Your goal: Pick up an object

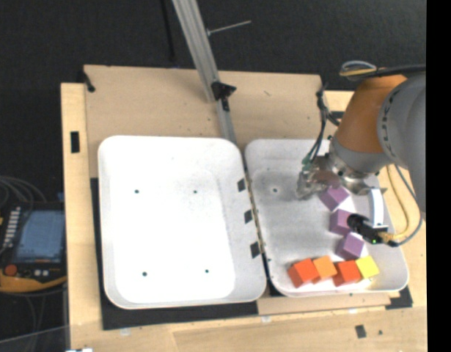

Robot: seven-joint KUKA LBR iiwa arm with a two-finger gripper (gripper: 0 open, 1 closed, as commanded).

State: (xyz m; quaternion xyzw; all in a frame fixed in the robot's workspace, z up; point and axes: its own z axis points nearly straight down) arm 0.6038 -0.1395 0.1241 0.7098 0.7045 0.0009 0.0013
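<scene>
Over the right-hand shallow white plastic bin [284, 160] the grey arm with its orange band [368, 123] bends down from the right, its gripper [307, 183] low above the bin floor; how far its fingers are parted I cannot tell. Just right of the gripper sits a purple cube [333, 196], while orange blocks [307, 271] line the bin's near wall.

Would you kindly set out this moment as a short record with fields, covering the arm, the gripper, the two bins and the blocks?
arm: grey with orange band, reaching in from the view's right
gripper: over the right bin, beside the purple blocks; finger state unclear
left bin: white, shallow
right bin: white, holds all the blocks
purple blocks: three, in a loose column near the bin's right side
orange blocks: row along the near edge
yellow block: at the row's right end
</scene>
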